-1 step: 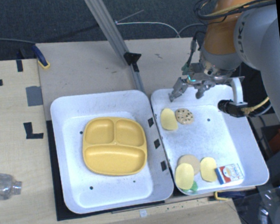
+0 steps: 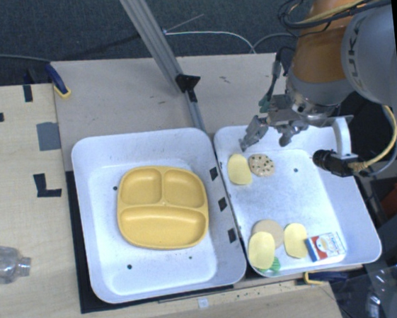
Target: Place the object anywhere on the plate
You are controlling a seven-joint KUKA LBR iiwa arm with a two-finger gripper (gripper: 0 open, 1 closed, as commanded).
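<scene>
A yellow divided plate (image 2: 162, 206) lies in the left bin (image 2: 96, 202). In the right bin (image 2: 346, 202), near its back left corner, sit a pale yellow chip-like piece (image 2: 239, 169) and a speckled cookie (image 2: 260, 164). My gripper (image 2: 270, 134) hangs just above and behind the cookie, fingers spread open, nothing between them. At the right bin's front lie a tan disc (image 2: 269, 228), two more yellow pieces (image 2: 261, 248) (image 2: 295, 240) and a small red-and-white carton (image 2: 326, 245).
A metal pole (image 2: 157, 42) slants across the back of the bench. A clear plastic bottle (image 2: 2, 262) lies at the far left on the wooden surface. A black cable fitting (image 2: 330, 162) hangs off the arm over the right bin.
</scene>
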